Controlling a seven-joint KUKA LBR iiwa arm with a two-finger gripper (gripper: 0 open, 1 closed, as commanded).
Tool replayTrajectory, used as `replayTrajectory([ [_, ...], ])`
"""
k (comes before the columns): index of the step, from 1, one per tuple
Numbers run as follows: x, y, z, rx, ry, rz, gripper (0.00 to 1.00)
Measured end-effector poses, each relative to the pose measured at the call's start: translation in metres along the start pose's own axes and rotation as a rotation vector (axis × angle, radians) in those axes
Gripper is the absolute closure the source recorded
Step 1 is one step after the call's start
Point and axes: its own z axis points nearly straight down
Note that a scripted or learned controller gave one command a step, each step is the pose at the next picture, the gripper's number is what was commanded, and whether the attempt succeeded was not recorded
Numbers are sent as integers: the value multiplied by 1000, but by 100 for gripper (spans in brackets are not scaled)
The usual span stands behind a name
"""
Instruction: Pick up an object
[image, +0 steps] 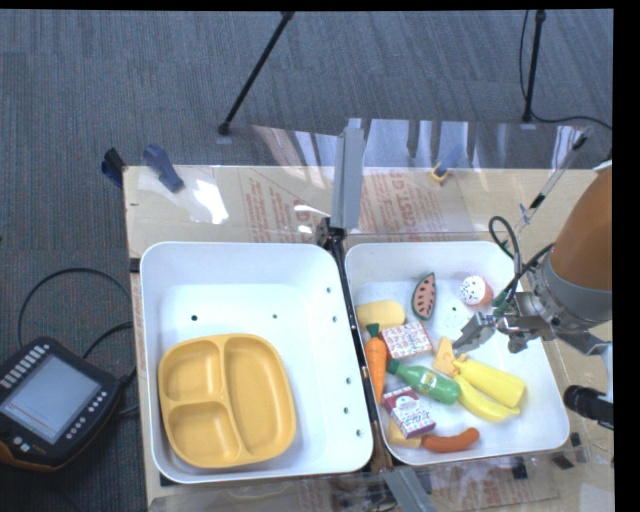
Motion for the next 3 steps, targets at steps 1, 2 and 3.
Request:
replayTrajectory([
  [1, -40, 13, 118, -21, -10, -253, 0],
  [2, -42, 11, 111, -17, -6, -245, 100],
  [3, -20, -21, -32, -14, -6, -269, 100],
])
